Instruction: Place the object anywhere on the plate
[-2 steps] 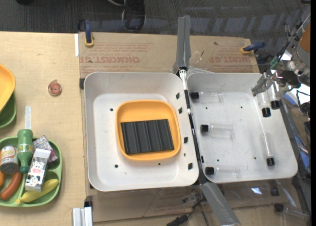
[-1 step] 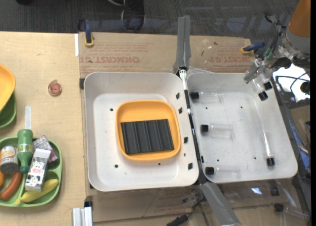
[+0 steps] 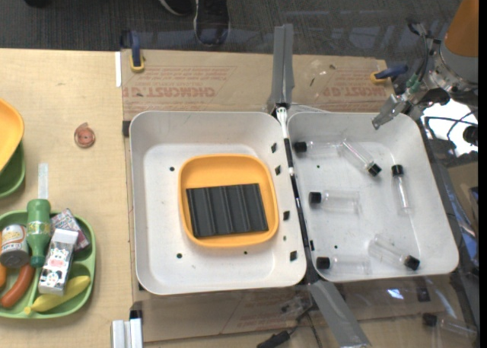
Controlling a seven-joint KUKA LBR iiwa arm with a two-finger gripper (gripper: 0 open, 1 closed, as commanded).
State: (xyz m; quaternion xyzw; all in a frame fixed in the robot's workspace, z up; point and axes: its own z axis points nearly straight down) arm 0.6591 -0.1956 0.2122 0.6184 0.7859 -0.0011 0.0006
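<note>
A yellow plate [image 3: 227, 165] with rounded corners sits in the middle of the left bin [image 3: 156, 186]. A dark grey ridged slab [image 3: 227, 210] lies flat on the plate. Several clear vials with black caps lie scattered in the right bin [image 3: 437, 209], among them one vial [image 3: 361, 158] near its back and another vial [image 3: 400, 187] towards its right wall. My gripper [image 3: 385, 116] hangs over the back right corner of the right bin, above and to the right of the vials, with nothing seen in it.
On the wooden bench at the left stand a green tray [image 3: 80, 278] of toy food, a yellow bowl [image 3: 7, 139] and a small pink disc [image 3: 84, 135]. Cardboard lies behind the bins. A blue clamp [image 3: 389, 75] sits near the gripper.
</note>
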